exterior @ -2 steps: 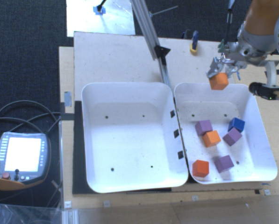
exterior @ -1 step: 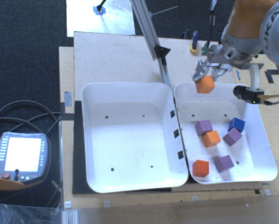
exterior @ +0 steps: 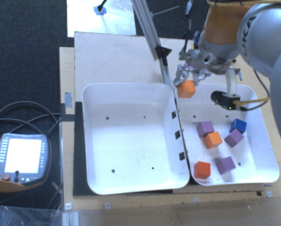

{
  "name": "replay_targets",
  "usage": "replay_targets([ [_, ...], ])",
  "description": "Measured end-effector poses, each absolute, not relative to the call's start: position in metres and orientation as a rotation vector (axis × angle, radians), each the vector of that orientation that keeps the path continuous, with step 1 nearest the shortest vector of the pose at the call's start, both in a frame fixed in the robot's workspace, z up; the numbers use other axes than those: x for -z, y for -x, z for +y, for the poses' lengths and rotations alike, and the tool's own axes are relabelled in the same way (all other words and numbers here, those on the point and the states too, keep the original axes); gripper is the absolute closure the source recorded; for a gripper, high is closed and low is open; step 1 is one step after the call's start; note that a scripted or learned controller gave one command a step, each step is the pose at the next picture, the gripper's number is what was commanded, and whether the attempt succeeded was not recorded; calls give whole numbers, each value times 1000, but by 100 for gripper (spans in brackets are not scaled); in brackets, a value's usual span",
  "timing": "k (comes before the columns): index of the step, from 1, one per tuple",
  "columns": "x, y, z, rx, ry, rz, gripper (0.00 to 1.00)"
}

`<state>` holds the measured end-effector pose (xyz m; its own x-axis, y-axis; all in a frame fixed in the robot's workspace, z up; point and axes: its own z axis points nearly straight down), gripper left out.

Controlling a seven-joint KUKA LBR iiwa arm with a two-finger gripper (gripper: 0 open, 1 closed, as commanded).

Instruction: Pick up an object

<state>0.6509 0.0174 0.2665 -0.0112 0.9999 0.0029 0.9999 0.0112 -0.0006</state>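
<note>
My gripper (exterior: 187, 80) hangs above the far left corner of the right bin (exterior: 265, 140), near the divider between the two bins. An orange cube (exterior: 186, 89) sits between its fingers, lifted off the bin floor. The fingers are shut on that cube. Lower in the right bin lie a purple cube (exterior: 205, 128), an orange cube (exterior: 213, 139), a second purple cube (exterior: 234, 137), a blue cube (exterior: 238, 125), a third purple cube (exterior: 225, 164) and a red-orange cube (exterior: 202, 169).
The left bin (exterior: 91, 126) lies beside the right one. A slanted metal rod (exterior: 147, 22) crosses the back of the bench. A teach pendant (exterior: 20, 161) with cables lies on the floor at the left.
</note>
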Motion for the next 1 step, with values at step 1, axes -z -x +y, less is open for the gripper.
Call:
replay_targets([
  [1, -267, -650, 73, 4, 2209, -2233, 100],
])
